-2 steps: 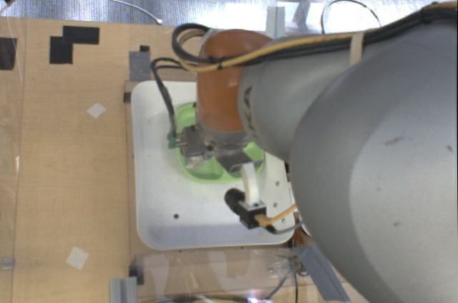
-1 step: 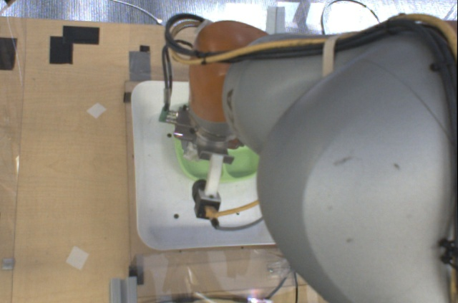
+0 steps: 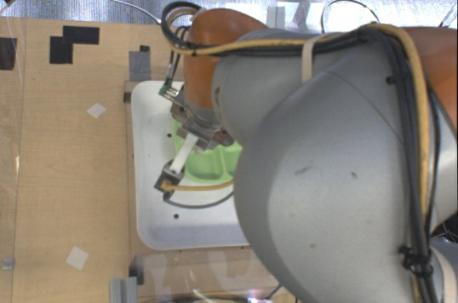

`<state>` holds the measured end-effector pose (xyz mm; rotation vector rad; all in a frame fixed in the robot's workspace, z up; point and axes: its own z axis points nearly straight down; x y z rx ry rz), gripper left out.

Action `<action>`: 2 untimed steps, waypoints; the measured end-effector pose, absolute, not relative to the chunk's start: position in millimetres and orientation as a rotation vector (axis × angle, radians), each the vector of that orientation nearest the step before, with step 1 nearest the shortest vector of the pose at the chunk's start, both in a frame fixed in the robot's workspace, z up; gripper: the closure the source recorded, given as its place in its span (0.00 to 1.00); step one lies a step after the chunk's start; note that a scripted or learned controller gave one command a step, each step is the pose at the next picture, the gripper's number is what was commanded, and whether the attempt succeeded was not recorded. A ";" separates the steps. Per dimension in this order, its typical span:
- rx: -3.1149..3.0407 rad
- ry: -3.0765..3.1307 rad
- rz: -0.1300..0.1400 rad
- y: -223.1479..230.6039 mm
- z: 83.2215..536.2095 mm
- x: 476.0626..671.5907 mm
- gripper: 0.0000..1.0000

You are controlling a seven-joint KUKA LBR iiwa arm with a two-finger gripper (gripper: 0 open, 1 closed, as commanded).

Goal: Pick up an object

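Observation:
A light green object (image 3: pixel 209 162) lies in the white bin (image 3: pixel 147 151), toward its middle, and the arm partly hides it. My gripper (image 3: pixel 202 136) hangs low in the bin, right over the green object's upper left edge. The orange wrist band sits just above it. Whether anything is between the gripper's tips cannot be made out from here. The large grey arm covers the right part of the bin and everything beyond it.
The tan bench top (image 3: pixel 64 165) stretches left of the bin, with black marks (image 3: pixel 71 42) at the back left. Grey corner brackets (image 3: pixel 139 64) stand at the bin's far left corner and at its near left corner (image 3: pixel 123 287).

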<state>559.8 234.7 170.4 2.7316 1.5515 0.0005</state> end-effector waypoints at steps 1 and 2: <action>2.911 1.185 0.000 235.2 188.2 520.1 1.00; 3.121 0.384 0.000 235.1 165.5 486.7 1.00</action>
